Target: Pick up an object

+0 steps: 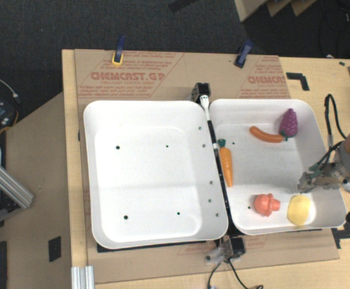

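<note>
Nearest first: yellow lemon (299,210) at near right of right bin (265,108), resting on the floor close to the near rim. Just left of it, pink-red toy (265,204), the two close together but apart. Gripper (310,182) just beyond the lemon, low over the bin floor along the right wall, reaching in from the right. Nothing seen between its tips; blurred and small, so cannot tell whether spread or pressed together.

Further in: orange carrot (225,165) lying lengthwise against the left wall of the right bin, green top pointing far, hard by the seam between the bins. Well apart from the gripper.

Far side: orange-red sausage (266,135) lying crosswise, its right end near or touching purple grapes (288,123) in the far right corner; cannot tell which.

Left bin (97,161) alongside, white floor with a few dark dots. Cardboard sheet (163,71) under both bins, printed in red, held by clips at the far edge.

Progress, as judged: pick not yet made. All five items down on the bin floor, none lifted. Gripper nearest the lemon, so lemon the likely target, though not centred over it. Left to do: line up over an item, close, lift clear.
</note>
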